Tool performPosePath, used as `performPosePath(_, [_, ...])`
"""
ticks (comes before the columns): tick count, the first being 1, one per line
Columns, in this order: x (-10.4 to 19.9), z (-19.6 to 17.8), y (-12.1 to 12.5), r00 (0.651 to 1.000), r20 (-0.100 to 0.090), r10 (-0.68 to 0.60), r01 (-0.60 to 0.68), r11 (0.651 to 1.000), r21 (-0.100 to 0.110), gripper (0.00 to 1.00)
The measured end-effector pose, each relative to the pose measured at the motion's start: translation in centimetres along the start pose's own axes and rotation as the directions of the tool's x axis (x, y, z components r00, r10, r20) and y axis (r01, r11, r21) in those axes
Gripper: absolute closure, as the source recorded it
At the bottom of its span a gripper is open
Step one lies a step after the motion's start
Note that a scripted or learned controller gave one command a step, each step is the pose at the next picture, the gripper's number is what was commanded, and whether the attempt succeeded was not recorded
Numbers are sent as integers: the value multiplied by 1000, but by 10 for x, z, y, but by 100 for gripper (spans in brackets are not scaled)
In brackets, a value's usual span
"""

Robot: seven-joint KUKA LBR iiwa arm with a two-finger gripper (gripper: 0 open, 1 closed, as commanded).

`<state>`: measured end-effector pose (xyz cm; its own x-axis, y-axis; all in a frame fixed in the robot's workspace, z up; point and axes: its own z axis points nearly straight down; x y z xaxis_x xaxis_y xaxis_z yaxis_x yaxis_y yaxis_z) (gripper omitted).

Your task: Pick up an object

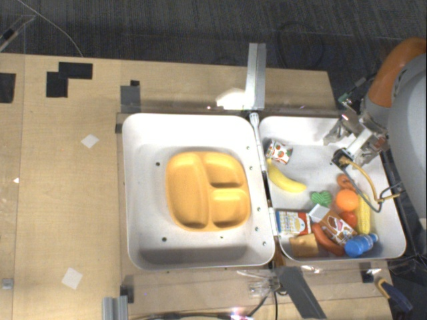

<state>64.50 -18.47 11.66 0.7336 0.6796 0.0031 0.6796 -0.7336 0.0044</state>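
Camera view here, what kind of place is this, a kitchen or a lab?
Probably a robot lab test bench, not a kitchen: a wooden bench bearing two white bins, toy food such as a banana in one, and a robot arm reaching in.

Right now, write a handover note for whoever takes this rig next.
Claw: over the upper right of the right bin, nothing seen in its grip.
Right bin: banana, small carton, green toy, orange, corn, blue bottle, more packets piled at the lower end.
Left bin: yellow tray.
Done: nothing lifted yet.
Left: grasp one object and lift it.
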Motion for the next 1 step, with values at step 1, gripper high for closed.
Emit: performPosePath(1, [-2, -20, 5, 991, 0, 136, -136, 991, 1, 0])
